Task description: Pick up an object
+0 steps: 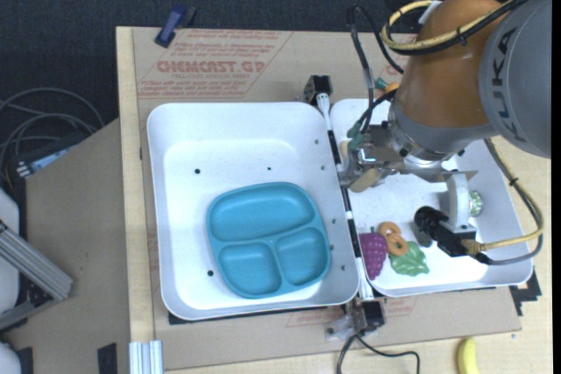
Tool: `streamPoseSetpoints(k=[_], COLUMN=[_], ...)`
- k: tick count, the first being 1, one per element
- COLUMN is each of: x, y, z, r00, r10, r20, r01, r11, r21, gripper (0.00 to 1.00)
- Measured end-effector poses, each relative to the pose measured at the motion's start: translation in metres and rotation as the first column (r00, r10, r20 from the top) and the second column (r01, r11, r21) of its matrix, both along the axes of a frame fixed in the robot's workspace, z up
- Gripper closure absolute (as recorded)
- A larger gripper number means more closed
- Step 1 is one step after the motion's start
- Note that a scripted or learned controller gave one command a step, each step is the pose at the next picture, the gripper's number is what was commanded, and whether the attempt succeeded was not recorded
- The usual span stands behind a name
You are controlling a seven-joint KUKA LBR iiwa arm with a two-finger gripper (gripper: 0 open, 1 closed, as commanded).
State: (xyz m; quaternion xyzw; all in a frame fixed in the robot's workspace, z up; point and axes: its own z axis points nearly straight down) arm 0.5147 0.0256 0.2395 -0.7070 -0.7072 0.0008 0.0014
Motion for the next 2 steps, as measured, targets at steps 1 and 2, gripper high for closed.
streamPoseSetpoints(k=[1,2], x=[-0.013,0.007], y=[-0.002,0.029], z=[0.023,0.023], r00=[1.000,1.000], r10=[-0.001,0.001], r20=[0.004,0.004], r01=[0.001,-0.001], r11=[1.000,1.000], r21=[-0.001,0.000], gripper=[1.00,1.00])
